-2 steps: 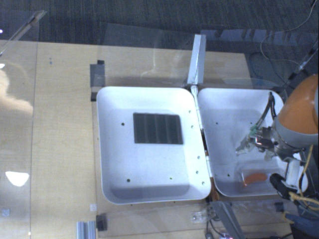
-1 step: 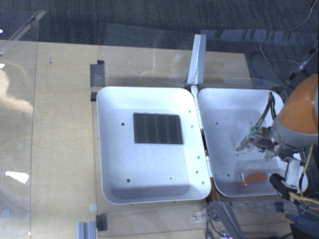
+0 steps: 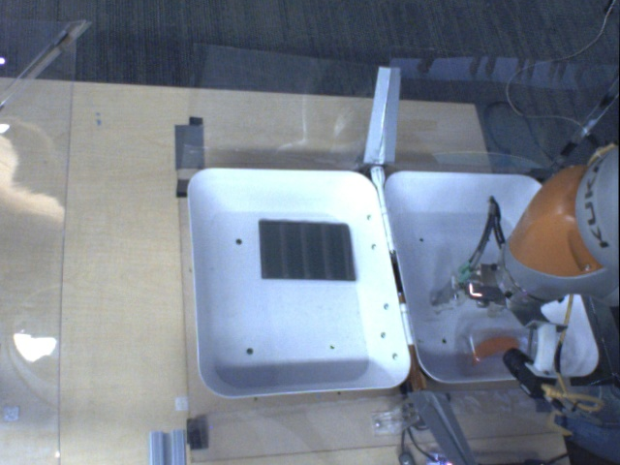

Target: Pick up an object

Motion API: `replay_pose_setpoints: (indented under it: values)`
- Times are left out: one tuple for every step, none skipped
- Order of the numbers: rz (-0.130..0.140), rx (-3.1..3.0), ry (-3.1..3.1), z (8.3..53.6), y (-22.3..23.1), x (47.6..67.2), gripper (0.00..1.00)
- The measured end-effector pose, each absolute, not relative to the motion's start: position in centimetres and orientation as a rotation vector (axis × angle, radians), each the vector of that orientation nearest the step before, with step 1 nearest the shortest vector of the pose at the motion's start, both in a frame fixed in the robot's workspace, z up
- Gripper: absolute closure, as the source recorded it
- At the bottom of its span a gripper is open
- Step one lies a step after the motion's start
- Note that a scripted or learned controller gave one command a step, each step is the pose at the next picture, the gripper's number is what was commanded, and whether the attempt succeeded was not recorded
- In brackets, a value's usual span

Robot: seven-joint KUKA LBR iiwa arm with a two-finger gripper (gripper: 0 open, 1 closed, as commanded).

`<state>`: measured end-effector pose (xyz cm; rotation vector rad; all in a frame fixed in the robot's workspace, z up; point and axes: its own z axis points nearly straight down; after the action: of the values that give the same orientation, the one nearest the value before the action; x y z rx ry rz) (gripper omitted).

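I am on the reach-in step, my gripper [image 3: 472, 289] low over the middle of the right bin [image 3: 426, 211], its spread beyond what I can tell, and next I should settle onto the orange object [image 3: 492, 344] near the bin's front edge.
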<state>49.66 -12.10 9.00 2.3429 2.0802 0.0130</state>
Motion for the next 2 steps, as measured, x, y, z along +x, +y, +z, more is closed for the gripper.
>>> replay_pose_setpoints:
  values:
    - [0.013, 2.166, 2.26, 9.0, -10.9, 54.6, 0.0]
    - [0.013, 2.221, 2.209, 8.9, -9.7, 60.8, 0.0]
